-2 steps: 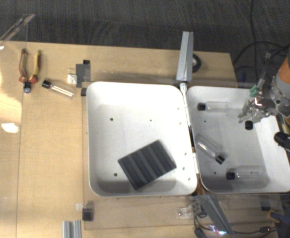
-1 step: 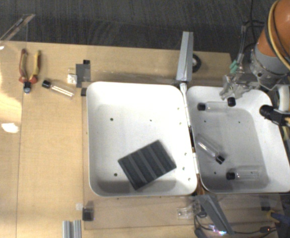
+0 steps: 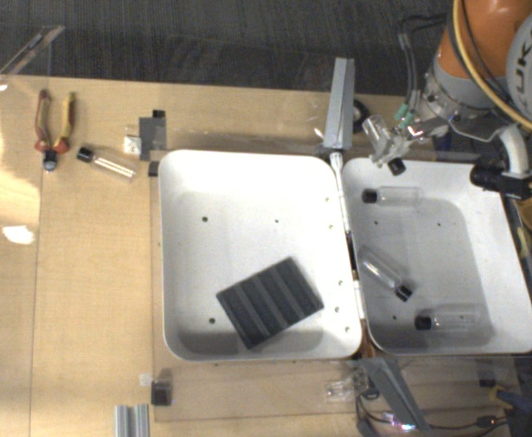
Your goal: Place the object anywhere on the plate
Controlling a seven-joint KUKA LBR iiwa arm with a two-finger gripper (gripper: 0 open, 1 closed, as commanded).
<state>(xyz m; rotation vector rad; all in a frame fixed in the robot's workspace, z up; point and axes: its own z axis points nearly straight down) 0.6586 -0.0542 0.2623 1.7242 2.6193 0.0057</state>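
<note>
Your claw [image 3: 392, 142] hovers at the right bin's [image 3: 521, 335] far-left corner; grip state unclear. Those clear tubes [image 3: 386, 278] look light, slippery and fragile, so take one mid-length for the ridged plate [image 3: 270, 301].

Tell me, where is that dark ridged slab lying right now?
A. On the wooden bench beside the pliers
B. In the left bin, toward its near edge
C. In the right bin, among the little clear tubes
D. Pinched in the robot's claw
B. The dark ridged slab lies flat and askew on the floor of the left bin, near its lower edge, well away from the claw, which sits at the right bin's far-left corner.
</note>
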